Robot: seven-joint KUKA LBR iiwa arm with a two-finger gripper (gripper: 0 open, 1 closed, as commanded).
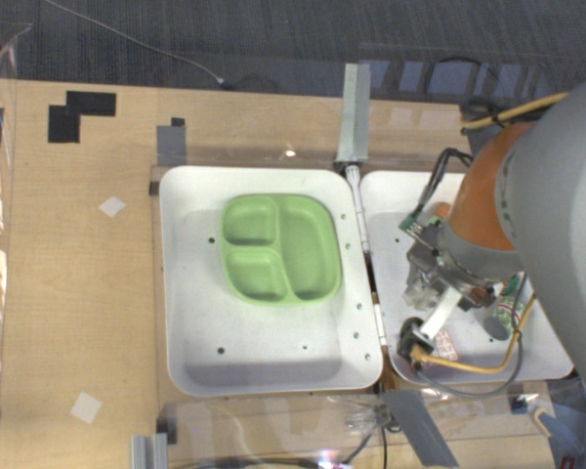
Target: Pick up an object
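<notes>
Low in the shallow white right-hand bin (391, 198), a metal two-finger gripper (427, 279), pointing down at the bin floor. Hard to tell if clenched or let go. Just beside and below, a small pale scrap with red marks (442, 344), flat on the bin floor, marks too tiny to read. Above the gripper, the big grey arm with an orange band (479, 208), reaching in from the right and covering much of that bin.

Over in the shallow white left-hand bin (186, 262), a light green plastic plate with three sections (278, 247), lying flat near the middle, well apart from the gripper. Between the far ends of the two bins, a grey metal rail (353, 115).

Under it all, a pale wooden bench (68, 291) with black square patches (78, 113) near the far left corner. Beyond the bench, dark grey ribbed floor (273, 18) with a thin pale cord (127, 39) across it.
</notes>
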